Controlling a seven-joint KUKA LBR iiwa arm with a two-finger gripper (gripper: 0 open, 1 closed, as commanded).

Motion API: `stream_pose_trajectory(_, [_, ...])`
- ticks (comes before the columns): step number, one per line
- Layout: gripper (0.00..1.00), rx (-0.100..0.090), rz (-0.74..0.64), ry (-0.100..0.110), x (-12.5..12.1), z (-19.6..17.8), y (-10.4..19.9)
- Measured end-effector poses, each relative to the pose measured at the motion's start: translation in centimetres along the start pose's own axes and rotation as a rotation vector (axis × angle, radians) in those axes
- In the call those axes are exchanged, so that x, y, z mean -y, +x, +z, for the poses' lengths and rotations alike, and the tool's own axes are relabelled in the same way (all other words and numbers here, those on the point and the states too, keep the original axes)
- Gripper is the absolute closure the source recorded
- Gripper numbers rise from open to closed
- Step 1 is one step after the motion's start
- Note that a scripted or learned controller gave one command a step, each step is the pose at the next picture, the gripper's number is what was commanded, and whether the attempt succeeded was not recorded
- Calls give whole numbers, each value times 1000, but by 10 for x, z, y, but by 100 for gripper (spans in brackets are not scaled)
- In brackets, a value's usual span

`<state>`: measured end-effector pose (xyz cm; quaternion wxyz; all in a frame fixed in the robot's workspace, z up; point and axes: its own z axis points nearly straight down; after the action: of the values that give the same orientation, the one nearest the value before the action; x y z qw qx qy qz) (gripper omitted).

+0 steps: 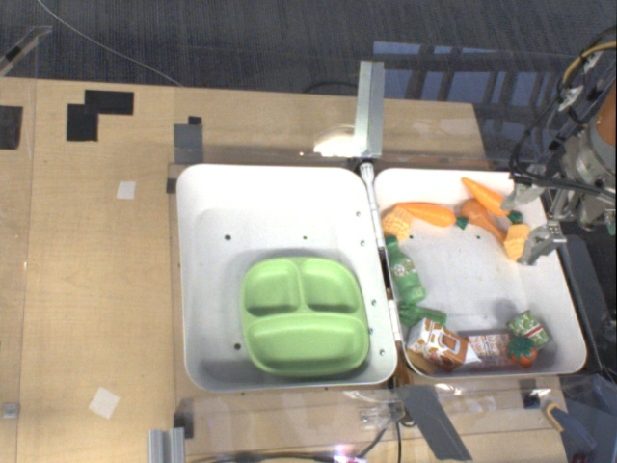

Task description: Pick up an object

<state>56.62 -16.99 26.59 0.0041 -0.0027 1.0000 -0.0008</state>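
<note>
My gripper [533, 222] hangs over the right bin's far right edge, fingers apart with nothing between them. Just left of it lie two orange carrots [485, 208] and a small yellow piece [516, 242] close to the lower finger. Further left in the right bin [569, 307] are a corn cob [396, 223] and another carrot [430, 214]. A green bottle [405, 274] lies along the left wall. At the front are a brown packet [438, 346], a snack bar [487, 348] and a green and red box [528, 334].
A green divided plate [304, 313] sits in the left bin [207, 210]. A metal post [370, 114] stands behind the divider between the bins. Cables and the arm's body [588, 133] crowd the right edge.
</note>
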Motion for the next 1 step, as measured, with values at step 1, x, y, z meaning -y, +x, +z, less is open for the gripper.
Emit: stream_pose_trajectory(1, [0,6,-130,1,18,168,-80])
